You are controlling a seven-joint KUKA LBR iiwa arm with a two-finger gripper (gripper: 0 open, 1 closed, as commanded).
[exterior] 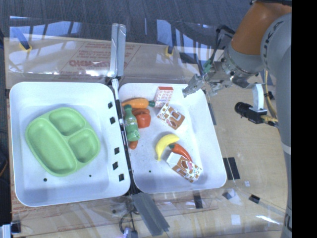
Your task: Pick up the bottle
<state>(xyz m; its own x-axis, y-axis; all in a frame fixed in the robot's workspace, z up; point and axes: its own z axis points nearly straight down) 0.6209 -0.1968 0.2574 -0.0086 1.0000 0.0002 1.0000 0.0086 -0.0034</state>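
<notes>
Green bottle (131, 124) lies in the right bin (210, 148), hard against its left wall, next to the divider between the two bins. Long axis runs roughly up-down in the camera view, cap toward the far side and base toward the near side. It looks to be lying flat rather than standing, though that is hard to tell from this angle.

Gripper (190, 89) hovers over the far-right corner of the same bin, above the rim. It carries nothing. Can't tell how wide it's set from this angle; the tip is small and blurred.

Key relation: the bottle sits left of the gripper and nearer the camera, clear across the bin's width. The move is a diagonal traverse, then a descent.

Clutter around the target:
- carrot (135, 103) just beyond the cap
- red tomato-like piece (143, 118) touching or just beside the bottle's right flank
- small orange item (133, 144) at its base
- milk carton (163, 95), brown patterned box (171, 116), banana (165, 145) and a second patterned carton (186, 167) along the path or off to the right

My read: the grasp should close across the short axis, i.e. left-right. The bin wall on one side and the red piece on the other leave little finger room. Green divided plate (63, 141) in the left bin (20, 182) is irrelevant.
</notes>
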